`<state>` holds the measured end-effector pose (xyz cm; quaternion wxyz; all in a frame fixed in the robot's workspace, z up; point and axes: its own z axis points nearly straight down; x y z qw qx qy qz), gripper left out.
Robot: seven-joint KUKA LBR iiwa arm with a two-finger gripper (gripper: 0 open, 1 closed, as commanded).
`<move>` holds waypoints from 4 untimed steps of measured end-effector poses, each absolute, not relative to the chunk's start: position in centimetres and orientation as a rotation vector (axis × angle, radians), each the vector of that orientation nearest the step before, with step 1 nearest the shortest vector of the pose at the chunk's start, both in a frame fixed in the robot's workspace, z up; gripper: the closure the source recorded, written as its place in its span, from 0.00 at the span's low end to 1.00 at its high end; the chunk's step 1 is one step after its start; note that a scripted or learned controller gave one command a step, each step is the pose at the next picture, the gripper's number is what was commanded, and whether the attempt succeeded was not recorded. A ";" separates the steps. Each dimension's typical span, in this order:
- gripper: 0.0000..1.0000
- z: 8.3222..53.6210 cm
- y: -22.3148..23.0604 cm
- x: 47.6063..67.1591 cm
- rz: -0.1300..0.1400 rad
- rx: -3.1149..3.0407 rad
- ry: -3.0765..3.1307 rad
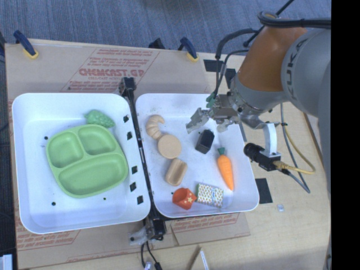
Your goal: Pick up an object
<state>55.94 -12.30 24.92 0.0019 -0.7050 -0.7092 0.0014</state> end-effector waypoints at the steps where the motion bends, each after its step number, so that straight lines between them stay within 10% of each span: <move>1: 0.00 23.8 -19.9 54.4 0.006 -2.213 -2.224; 2: 0.00 10.7 -20.7 53.2 -0.013 -2.211 -2.236; 3: 1.00 11.6 -20.8 53.1 -0.005 -2.204 -2.239; 4: 1.00 21.3 -15.8 54.0 -0.001 -2.212 -2.230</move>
